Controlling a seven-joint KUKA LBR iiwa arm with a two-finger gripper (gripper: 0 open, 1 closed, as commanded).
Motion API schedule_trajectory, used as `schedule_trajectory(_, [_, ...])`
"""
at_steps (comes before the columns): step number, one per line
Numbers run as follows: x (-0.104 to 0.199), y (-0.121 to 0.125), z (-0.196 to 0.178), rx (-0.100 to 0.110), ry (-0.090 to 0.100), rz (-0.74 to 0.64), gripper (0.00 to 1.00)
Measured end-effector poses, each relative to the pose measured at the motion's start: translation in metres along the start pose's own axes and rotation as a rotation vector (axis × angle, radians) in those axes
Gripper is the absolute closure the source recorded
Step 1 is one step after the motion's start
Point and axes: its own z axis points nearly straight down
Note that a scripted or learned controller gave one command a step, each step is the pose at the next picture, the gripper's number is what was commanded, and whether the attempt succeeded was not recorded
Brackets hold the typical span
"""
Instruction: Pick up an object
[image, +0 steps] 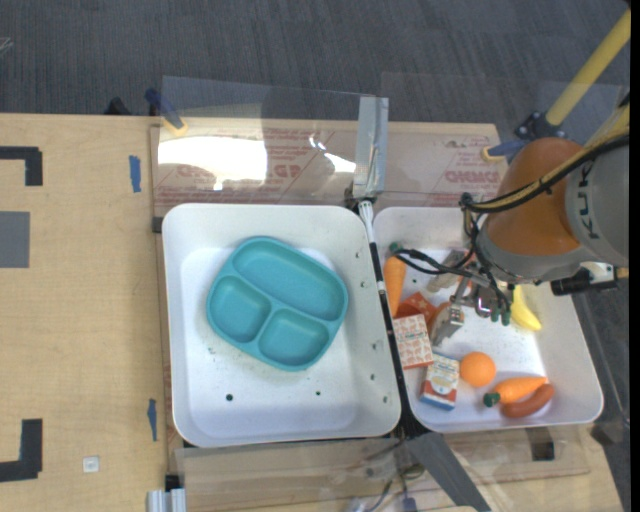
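Wooden counter (70, 330), left white bin (190, 400) holding 1 teal divided plate (277, 302), right white bin (575, 370) with carrot (396, 280), 2 small cartons (413, 340), orange ball (478, 369), yellow piece (525, 312), end effector (462, 312) low among them, grip state cannot be told.

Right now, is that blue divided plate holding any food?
No. The blue divided plate lies flat in the left bin, all three compartments bare.

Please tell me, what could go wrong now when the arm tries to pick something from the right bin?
The gripper hangs over crowded items: a small carton and a carrot lie close together, so it may knock one or catch two. The orange ball could roll away if touched. The black cables near the carrot might snag.
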Motion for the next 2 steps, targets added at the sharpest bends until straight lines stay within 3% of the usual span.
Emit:
schedule_trajectory(1, [0.072, -0.037, -0.001, 0.000, 0.001, -0.007, 0.00])
schedule_trajectory(2, [0.030, -0.009, 0.000, 0.005, 0.005, 0.210, 0.00])
